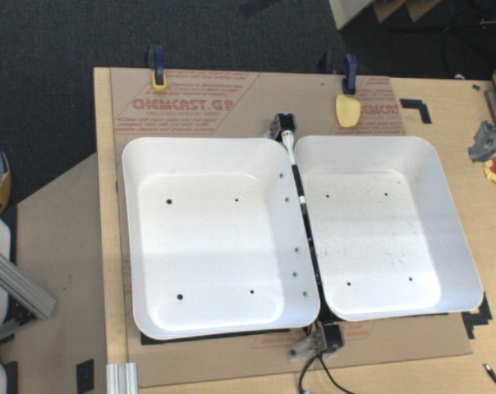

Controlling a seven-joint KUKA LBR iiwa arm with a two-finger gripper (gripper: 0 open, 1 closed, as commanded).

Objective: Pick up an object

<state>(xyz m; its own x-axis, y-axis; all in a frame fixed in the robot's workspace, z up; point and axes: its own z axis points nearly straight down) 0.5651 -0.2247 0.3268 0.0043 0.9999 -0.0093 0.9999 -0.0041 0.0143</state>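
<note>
Honestly, we see no object to pick in either the left bin (141,220) or the right bin (445,220); both white floors show just small dark dots. So where the target lies, how it handles, which way it points and where to grip it are things we cannot tell. We cannot tell the gripper's state either. A black strip (301,212) runs along the seam between the bins, and two blue-and-yellow clamps (157,66) pin the brown board (108,138) at its far edge
</note>
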